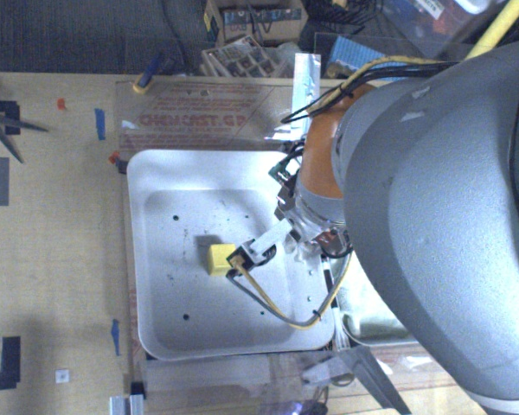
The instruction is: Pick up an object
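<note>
- Yellow block (216, 258): a small cube-like piece lying on the floor of the white bin (152, 176), a little left of and below the centre of the frame, roughly midway between the bin's left and right walls.
- White bin: shallow, with rounded corners, filling the middle of the frame; a few dark specks are scattered on its floor.
- Gripper (311, 245): over the right part of the same bin, to the right of the yellow block; nothing shows it holding the block. Whether it is spread or pressed together cannot be told from this angle.
- Arm (441, 197): large and grey, covering the right side of the frame, with its orange band (322, 145) just above the wrist.
- Bench (52, 258): pale wood around the bin, with a red-lettered sheet (190, 115) above the bin's upper edge and a blue mark (99, 124) at upper left.
</note>
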